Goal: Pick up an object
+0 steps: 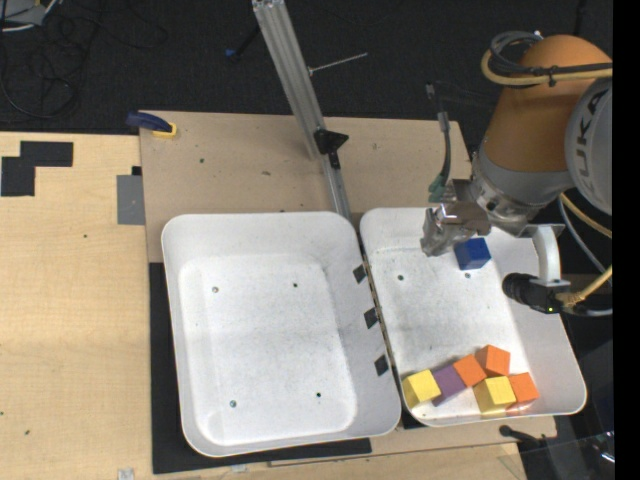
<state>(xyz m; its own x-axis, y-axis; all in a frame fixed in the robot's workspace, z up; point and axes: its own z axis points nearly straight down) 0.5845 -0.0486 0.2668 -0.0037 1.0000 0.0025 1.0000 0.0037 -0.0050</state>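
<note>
My gripper (438,236) hangs over the far part of the right bin (560,343), under the grey and orange arm. A blue cube (473,254) sits just to its right, close against the gripper body; whether they touch I cannot tell. Several small blocks lie clustered in the bin's near corner: a yellow block (422,385), a purple block (448,383), an orange block (468,370), another orange block (495,359), a second yellow block (493,394) and one more orange block (522,387).
The left bin (190,238) lies beside the right one, joined by black clips (371,316). A slanted metal rail (298,78) rises behind the bins. A black cable fitting (530,290) hangs off the arm at the right bin's edge.
</note>
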